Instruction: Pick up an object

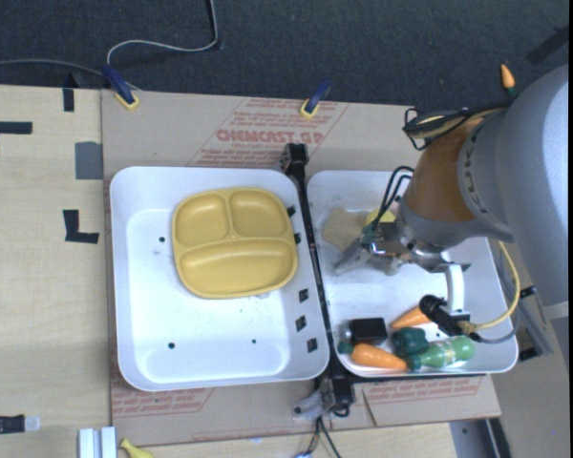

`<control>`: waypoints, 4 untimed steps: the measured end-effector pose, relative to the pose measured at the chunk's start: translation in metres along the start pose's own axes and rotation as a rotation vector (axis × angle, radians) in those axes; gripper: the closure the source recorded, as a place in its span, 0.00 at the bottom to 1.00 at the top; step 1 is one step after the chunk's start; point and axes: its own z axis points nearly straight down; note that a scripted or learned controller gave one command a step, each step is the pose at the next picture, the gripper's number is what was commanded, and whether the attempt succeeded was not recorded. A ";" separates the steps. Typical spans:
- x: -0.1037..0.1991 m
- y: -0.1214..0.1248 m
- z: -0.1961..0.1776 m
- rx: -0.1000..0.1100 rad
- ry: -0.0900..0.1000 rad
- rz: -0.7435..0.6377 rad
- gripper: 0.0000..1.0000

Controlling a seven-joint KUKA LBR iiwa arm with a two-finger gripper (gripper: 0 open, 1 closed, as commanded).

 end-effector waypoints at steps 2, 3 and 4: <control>0.002 0.064 -0.009 0.002 -0.001 -0.002 1.00; 0.086 0.011 -0.098 0.003 0.001 -0.001 1.00; 0.086 0.010 -0.098 0.005 0.001 -0.001 0.00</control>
